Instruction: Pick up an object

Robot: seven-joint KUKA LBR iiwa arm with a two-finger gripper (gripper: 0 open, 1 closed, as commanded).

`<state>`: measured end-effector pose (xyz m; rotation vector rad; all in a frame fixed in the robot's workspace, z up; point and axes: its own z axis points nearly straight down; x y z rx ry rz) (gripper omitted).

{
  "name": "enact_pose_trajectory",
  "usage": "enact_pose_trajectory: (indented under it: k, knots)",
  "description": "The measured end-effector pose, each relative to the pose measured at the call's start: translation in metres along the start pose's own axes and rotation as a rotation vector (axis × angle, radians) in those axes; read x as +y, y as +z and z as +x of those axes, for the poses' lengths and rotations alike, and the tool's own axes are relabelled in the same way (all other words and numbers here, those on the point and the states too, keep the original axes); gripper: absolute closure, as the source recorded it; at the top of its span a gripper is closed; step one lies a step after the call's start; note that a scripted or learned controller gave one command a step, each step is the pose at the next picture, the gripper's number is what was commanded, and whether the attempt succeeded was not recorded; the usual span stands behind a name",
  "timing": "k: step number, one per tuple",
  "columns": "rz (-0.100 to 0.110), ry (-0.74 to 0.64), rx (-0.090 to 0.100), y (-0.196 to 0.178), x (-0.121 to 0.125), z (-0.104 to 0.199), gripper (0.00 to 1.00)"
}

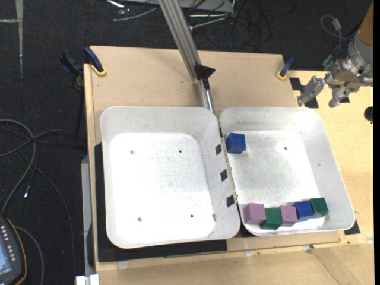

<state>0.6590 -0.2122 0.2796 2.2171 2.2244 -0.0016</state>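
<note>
The right bin (309, 129) contains six blocks. One blue block (236, 142) sits alone near the bin's upper left corner, close to the wall shared with the left bin (119, 129). The other five blocks form a row along the bin's lower wall, touching or nearly touching one another. From left to right they are: a purple block (255, 213), a green block (273, 218), a second purple block (288, 214), a second blue block (304, 209), and a second green block (319, 206). The lone blue block lies well apart from this row.

The gripper (323, 94) hangs above the bench (148, 76) just beyond the upper right corner of the right bin, at the view's right edge. Its two fingers (309, 92) stand spread apart, with nothing between them. The gripper is well apart from every block.

The left bin lies beside the right bin, their inner walls meeting along the centre. A metal pole (181, 31) slants across the bench from the top of the view toward the junction of the two bins. Two clamps (95, 63) grip the bench's far corners.
</note>
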Motion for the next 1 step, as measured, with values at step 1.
enact_pose_trajectory:
  k: [1]
  knots:
    - [0.005, 0.000, 0.002, 0.1581, 0.0218, -0.0115, 0.00]
